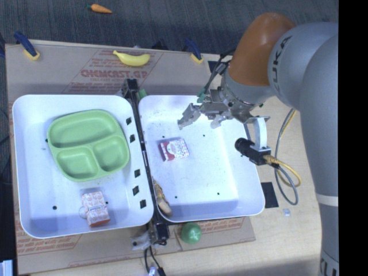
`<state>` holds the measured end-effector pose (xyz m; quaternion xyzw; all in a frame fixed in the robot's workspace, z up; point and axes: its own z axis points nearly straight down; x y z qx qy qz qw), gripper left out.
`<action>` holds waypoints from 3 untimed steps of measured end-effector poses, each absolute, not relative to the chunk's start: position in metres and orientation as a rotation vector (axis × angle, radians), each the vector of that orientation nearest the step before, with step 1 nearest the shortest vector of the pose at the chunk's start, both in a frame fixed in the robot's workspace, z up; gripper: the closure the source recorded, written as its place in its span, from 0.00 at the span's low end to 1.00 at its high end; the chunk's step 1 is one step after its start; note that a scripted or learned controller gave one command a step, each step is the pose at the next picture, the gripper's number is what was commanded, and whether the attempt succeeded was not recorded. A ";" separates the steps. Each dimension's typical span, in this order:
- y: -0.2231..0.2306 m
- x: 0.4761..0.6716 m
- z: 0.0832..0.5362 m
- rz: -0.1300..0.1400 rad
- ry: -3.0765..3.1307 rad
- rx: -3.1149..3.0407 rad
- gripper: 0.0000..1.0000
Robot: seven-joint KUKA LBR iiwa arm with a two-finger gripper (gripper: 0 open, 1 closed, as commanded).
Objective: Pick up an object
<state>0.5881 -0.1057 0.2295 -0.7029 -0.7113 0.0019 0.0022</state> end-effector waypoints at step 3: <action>-0.105 0.589 0.250 0.006 -2.236 -2.198 1.00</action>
